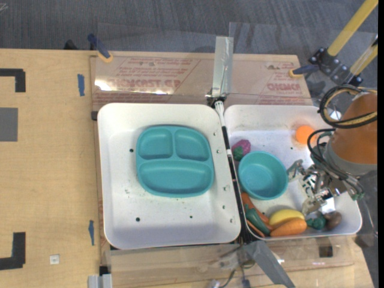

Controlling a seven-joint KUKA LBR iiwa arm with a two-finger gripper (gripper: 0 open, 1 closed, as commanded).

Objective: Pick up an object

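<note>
My gripper (313,188) hangs low in the right bin (270,110), just right of a teal bowl (262,174). Its metal tip is above the toys at the bin's front right. There lie a yellow banana (285,216), an orange piece (289,226), a dark green piece (317,223) and a brown piece (333,220). A carrot-like toy (255,218) lies at the bowl's front left. An orange ball (303,134) sits at the back, beside the arm's orange band. A purple toy (242,146) and a green one (238,153) rest against the bin's left wall.
The left bin (114,179) holds a teal divided plate (174,161) in its middle. A metal divider (222,71) stands behind the two bins. Yellow struts (354,23) rise at the back right. The wooden bench (42,161) spreads to the left.
</note>
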